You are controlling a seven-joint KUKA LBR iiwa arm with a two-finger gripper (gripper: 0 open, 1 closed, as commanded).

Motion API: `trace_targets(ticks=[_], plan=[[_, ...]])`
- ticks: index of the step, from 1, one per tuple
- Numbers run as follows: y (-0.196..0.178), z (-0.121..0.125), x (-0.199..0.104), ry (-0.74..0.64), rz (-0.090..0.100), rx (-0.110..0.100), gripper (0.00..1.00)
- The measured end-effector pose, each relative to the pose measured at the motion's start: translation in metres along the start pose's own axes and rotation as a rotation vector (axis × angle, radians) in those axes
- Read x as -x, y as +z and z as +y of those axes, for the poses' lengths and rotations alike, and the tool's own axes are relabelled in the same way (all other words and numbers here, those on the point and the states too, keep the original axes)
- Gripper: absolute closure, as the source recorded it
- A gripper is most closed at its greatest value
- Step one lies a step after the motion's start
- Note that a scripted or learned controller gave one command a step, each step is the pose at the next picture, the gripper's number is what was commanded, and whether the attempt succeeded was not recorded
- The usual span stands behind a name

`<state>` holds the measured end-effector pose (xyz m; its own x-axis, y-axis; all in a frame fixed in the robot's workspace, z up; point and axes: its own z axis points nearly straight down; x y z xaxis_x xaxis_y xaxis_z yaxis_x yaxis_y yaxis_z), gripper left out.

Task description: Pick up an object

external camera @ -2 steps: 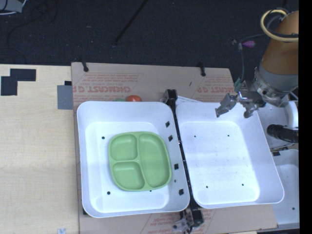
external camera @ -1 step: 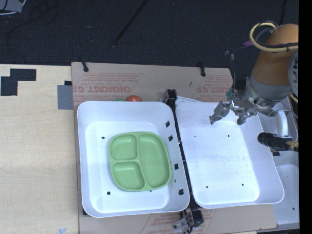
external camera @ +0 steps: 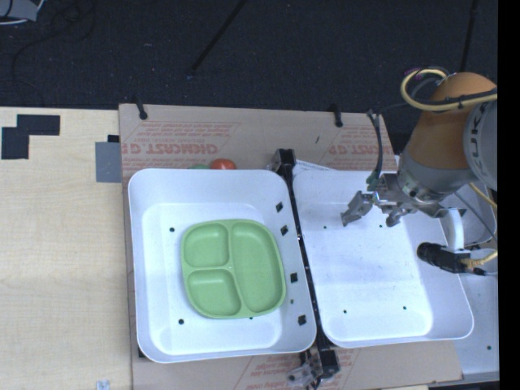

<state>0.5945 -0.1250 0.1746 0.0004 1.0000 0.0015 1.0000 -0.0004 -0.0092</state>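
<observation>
Two white bins: left bin [external camera: 154, 218] holds a green divided plate [external camera: 232, 267]; over the right bin [external camera: 366, 299] the gripper [external camera: 375, 213] hangs with fingers spread, grasping nothing.

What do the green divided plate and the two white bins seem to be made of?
Green divided plate: probably moulded plastic, matte; the sign is its even pale green colour and soft rounded compartment ridges. Left white bin and right white bin: likely thin plastic, smooth with a slight sheen; the signs are rounded corners and curved walls. Metal cannot be excluded.
</observation>
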Motion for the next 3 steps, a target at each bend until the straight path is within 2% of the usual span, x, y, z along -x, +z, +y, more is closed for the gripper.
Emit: trace_targets(ticks=[1, 2, 3], plan=[[0.064, -0.004, 0.000, 0.000, 0.000, 0.000, 0.00], [0.050, -0.002, 0.001, 0.003, 0.000, 0.005, 1.00], [-0.008, -0.010, -0.002, 0.001, -0.002, 0.011, 1.00]])
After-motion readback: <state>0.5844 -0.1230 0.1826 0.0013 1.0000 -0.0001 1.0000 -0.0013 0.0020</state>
